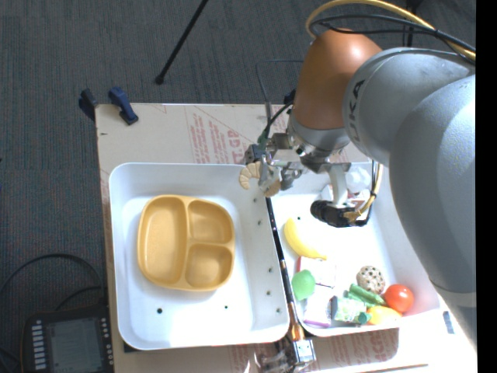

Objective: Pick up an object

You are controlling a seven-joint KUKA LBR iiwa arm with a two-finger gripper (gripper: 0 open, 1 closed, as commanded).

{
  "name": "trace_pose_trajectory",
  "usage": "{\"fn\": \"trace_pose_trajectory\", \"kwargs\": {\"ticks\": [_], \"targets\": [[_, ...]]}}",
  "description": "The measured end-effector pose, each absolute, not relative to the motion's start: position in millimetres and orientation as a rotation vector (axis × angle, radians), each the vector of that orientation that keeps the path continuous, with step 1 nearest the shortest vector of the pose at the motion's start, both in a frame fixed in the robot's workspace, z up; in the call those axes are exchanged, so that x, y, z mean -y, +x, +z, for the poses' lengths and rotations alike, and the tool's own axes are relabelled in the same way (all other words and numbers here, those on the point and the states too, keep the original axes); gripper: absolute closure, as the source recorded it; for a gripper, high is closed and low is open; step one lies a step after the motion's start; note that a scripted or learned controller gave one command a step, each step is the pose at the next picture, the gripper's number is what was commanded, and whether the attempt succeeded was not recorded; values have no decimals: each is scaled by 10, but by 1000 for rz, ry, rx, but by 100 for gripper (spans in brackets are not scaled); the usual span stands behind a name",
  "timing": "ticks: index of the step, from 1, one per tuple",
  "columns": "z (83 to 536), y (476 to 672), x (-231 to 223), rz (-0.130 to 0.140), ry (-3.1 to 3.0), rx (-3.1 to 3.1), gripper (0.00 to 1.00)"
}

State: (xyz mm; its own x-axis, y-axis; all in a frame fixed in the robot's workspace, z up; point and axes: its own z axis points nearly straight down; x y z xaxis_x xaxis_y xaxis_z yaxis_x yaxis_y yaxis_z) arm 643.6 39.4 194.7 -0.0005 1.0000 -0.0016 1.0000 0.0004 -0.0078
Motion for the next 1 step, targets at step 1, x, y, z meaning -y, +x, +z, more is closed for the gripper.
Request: {"fn": "trace_pose_trajectory", "kwargs": {"ticks": [1], "targets": [[2115, 6235, -497, 11, -2213, 2221, 100]]}}
